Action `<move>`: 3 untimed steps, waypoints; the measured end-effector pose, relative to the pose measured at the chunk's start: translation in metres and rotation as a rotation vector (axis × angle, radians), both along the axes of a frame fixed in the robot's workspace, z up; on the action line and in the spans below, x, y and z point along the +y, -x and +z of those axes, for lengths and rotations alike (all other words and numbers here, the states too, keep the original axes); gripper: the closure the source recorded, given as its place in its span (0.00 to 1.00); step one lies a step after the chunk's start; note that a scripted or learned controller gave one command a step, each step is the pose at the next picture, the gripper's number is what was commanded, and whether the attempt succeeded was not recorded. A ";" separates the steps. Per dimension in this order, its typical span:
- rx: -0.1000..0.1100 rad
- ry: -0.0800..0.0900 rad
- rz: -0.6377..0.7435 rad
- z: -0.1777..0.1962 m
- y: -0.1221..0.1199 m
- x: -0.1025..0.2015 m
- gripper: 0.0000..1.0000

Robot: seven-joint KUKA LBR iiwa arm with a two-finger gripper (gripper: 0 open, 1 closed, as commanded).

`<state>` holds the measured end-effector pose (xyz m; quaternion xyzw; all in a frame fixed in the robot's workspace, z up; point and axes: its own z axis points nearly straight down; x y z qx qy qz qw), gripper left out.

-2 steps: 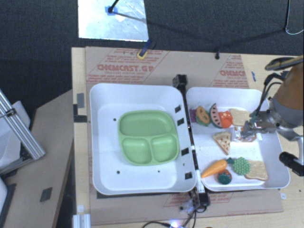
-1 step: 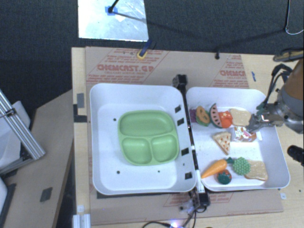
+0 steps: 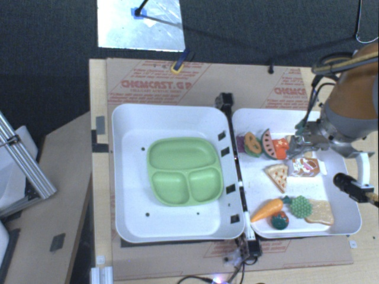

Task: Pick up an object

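Observation:
My gripper (image 3: 299, 143) hangs low over the upper middle of the right bin (image 3: 349, 220), below the grey and orange arm (image 3: 353, 99). It is right beside a small red-orange toy (image 3: 283, 147) and just above a red and white packet (image 3: 305, 167). Whether it touches either one I cannot tell. To its left lie a watermelon slice (image 3: 271, 143) and a purple-edged avocado half (image 3: 251, 144). Lower in the bin are a pizza slice (image 3: 277, 177), a carrot (image 3: 267, 209), a green bumpy toy (image 3: 300, 206), a toast slice (image 3: 320, 213) and a red and green fruit (image 3: 279, 221).
The left bin (image 3: 127, 158) holds a green divided plate (image 3: 185, 170). A black divider (image 3: 232, 158) runs between the two bins. A black part (image 3: 350, 186) juts out over the right bin's right rim. A silver sheet (image 3: 141, 16) lies beyond the bench.

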<state>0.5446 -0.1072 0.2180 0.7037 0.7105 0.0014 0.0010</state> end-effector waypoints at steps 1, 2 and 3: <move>0.000 -0.001 0.001 -0.004 -0.033 0.054 1.00; -0.001 -0.002 0.001 0.007 -0.055 0.105 1.00; -0.001 0.000 -0.003 0.017 -0.073 0.111 1.00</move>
